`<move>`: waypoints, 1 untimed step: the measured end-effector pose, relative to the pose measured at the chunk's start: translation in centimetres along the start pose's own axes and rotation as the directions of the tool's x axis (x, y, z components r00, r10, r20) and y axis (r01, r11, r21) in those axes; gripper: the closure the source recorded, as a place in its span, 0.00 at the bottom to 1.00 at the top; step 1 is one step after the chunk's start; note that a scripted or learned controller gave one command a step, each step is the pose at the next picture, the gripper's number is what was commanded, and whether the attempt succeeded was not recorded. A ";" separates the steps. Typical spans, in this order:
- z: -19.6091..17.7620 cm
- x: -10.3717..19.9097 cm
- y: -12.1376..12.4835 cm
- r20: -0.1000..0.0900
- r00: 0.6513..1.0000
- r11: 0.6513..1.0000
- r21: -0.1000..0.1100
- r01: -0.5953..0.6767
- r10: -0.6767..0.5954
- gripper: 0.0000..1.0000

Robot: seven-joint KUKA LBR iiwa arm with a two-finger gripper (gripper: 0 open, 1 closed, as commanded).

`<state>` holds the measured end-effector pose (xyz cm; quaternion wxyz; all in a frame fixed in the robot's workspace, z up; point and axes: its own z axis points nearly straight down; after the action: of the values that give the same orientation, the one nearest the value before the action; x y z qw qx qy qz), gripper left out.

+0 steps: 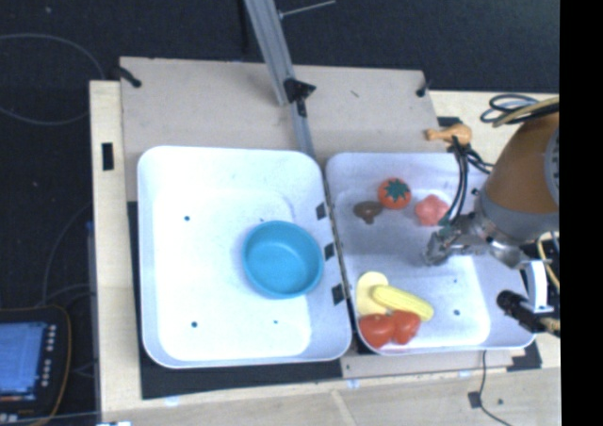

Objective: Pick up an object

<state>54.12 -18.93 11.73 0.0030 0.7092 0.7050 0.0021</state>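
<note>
- the tool (439,247) is hanging low over the right bin (468,320), near its middle, with bare bin floor under it; whether it is open or closed i cannot tell, and nothing is showing as gripped.
- the candidate objects are all lying in the right bin: a pink piece (431,209) just up-left of the tool, a tomato-like toy (395,192) beside that, a small brown piece (367,212) further left, and a yellow banana-like toy (400,300) touching a red pepper-like toy (389,328) at the near edge.
- judging from this, the likeliest failure is closing on bare floor, since the tool is sitting between the objects and not over any one.
- a descent toward the pink piece is risking a nudge that sends it sliding on the smooth white plastic.
- the banana and pepper are crowding each other, so a grasp there could be catching both or neither.
- the left bin (170,188) is holding a blue bowl (282,259).
- the bins are resting on a pale desk (207,104), with dark floor around, a grey pole (268,28) rising behind, and a small screen (24,358) at lower left.
</note>
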 end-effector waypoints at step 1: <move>-5.9 0.2 -0.6 -0.002 1.000 1.000 -0.001 0.005 -0.005 1.00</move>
<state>53.46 -18.67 17.66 0.0030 0.7073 0.7069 0.0032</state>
